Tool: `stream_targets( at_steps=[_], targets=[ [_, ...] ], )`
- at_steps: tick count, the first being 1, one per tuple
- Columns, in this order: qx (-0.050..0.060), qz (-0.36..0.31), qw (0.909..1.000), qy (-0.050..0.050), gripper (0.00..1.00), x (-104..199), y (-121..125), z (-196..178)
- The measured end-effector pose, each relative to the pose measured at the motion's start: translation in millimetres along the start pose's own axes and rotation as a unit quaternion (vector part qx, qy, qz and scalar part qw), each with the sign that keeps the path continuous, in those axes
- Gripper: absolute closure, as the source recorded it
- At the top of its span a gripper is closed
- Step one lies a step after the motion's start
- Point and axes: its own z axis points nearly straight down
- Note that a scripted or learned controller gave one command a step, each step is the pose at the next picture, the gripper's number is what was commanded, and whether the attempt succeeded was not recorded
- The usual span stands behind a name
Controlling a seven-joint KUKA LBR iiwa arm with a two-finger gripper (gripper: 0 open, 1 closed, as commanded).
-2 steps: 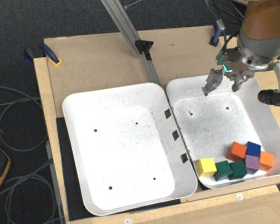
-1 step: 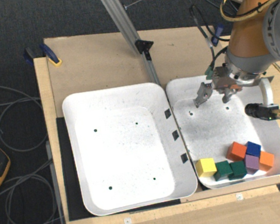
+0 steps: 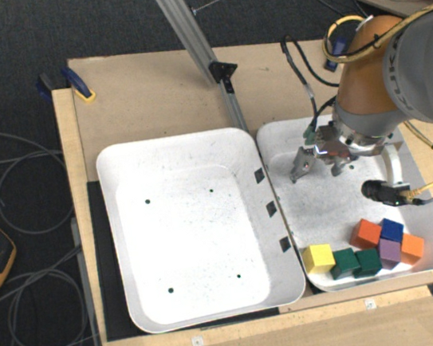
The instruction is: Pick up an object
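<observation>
Several small blocks lie clustered at the near edge of the right bin: a yellow block, two green blocks, a red-orange block, a blue block, a purple block and an orange block. My gripper hangs over the far half of the right bin, well behind the blocks. It is open, its fingers spread apart with nothing between them.
The left bin sits beside the right one, its wall touching it along the middle. A slanted metal pole rises behind the bins. Cables trail from the arm over the right bin's right rim.
</observation>
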Motion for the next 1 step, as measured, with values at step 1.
stream_targets(
  at_steps=[1],
  targets=[
    [-0.002, 0.000, 1.0000, 0.000, 0.00, 0.6, -0.4, 23.0]
  ],
)
